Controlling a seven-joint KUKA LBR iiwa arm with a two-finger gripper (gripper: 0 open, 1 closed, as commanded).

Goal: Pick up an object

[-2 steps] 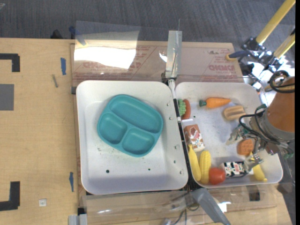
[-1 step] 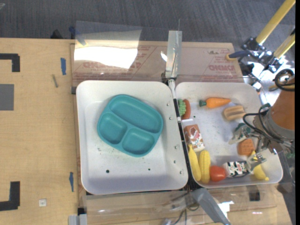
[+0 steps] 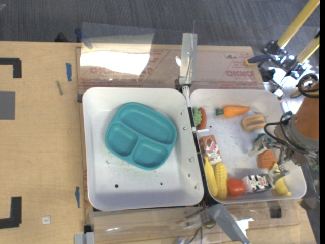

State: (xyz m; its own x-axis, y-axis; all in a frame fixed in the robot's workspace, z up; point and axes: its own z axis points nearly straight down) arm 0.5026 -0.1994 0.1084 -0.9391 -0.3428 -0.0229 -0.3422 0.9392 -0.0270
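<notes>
Left bin (image 3: 96,187): teal divided plate (image 3: 141,135) at centre, bare floor open around it. Right bin (image 3: 231,200): toys crowded along divider wall and near rim — corn (image 3: 221,176), banana (image 3: 210,177), tomato (image 3: 235,187); carrot (image 3: 232,111) at far side. Middle floor stood open.

teal plate (image 3: 141,135), white bins (image 3: 96,151), orange carrot (image 3: 234,111)

1. A carrot (image 3: 234,111) lies flat near the top of the right bin (image 3: 231,96).
2. A hot dog bun (image 3: 253,121) lies just beside it.
3. A yellow corn cob (image 3: 221,176) lies next to a banana (image 3: 210,177).
4. A red tomato (image 3: 235,187) sits near the bottom edge.
5. A small picture box (image 3: 210,148) lies flat.
</notes>
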